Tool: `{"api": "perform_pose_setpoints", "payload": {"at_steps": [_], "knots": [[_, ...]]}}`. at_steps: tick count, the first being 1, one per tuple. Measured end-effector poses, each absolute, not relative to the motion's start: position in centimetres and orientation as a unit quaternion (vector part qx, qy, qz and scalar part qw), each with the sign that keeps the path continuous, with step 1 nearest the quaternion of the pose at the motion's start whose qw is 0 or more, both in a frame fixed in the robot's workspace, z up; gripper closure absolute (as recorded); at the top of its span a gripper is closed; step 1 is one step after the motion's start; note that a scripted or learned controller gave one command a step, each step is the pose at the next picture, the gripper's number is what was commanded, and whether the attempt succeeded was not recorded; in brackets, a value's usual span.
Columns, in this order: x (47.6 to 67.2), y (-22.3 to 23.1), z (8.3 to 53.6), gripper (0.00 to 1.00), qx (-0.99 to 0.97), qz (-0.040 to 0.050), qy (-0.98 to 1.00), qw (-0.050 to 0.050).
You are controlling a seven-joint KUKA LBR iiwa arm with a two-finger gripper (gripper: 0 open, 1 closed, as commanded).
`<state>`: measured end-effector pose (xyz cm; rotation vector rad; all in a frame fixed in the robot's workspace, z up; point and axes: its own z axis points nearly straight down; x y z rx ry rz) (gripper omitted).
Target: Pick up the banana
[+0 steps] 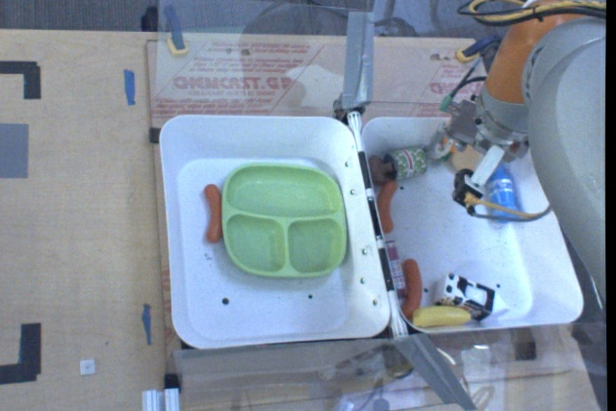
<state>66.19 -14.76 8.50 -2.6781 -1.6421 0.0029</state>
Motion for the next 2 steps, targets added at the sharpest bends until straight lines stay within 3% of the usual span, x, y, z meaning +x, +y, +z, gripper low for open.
{"api": "perform_pose_setpoints", "payload": {"at_steps": [1,2], "knots": [[66.34,-14.43,9.61,1.0,-0.851,0.0007,-0.526,0.0],[66.34,-14.4,9.6,0.0,-0.851,0.0008,-0.525,0.0]]}}
